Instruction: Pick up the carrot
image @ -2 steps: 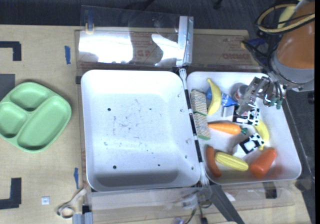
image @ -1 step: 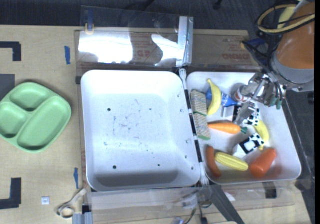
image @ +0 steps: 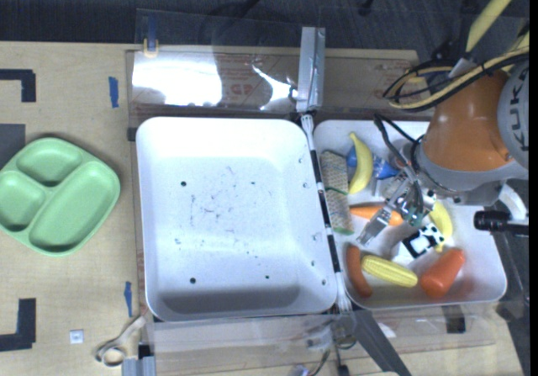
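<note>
The carrot (image: pixel 366 213) lies in the right bin (image: pixel 492 290) beside the end effector (image: pixel 388 219), whose opening I cannot tell, and crowding bananas (image: pixel 361 164) could spoil the grasp.

Green divided plate (image: pixel 57 195) left of the bins; banana (image: pixel 361 162), corn cob (image: pixel 388 270) in right bin (image: pixel 487 286)

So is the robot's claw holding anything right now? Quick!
Gripper: down in the right bin, right at the carrot; open, shut or holding cannot be told.
</note>
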`<state>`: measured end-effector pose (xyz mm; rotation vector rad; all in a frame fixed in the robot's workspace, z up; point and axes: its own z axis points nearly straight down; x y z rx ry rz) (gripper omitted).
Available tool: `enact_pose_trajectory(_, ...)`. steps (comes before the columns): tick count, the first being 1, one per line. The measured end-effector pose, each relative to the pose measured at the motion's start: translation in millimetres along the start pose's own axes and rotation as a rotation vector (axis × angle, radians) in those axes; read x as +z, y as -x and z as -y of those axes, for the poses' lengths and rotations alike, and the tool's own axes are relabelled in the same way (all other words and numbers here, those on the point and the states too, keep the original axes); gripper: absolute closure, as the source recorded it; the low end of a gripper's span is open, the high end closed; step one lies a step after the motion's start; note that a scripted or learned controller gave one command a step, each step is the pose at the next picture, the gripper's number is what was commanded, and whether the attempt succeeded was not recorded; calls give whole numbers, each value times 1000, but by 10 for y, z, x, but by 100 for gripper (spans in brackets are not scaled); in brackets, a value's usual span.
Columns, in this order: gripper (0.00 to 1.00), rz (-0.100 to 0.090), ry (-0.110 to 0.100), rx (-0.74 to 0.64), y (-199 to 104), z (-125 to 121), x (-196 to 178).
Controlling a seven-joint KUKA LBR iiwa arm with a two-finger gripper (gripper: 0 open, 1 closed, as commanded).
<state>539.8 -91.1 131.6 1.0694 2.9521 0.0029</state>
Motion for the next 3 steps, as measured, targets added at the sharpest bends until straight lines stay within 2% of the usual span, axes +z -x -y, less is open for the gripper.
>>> enact_pose_trajectory(1,0,2,2,-174,194,93,450)
enact_pose_trajectory(2,100,8,6,-172,212,82,331)
enact_pose_trajectory(3,100,3,1,-93,284,-598,-1098)
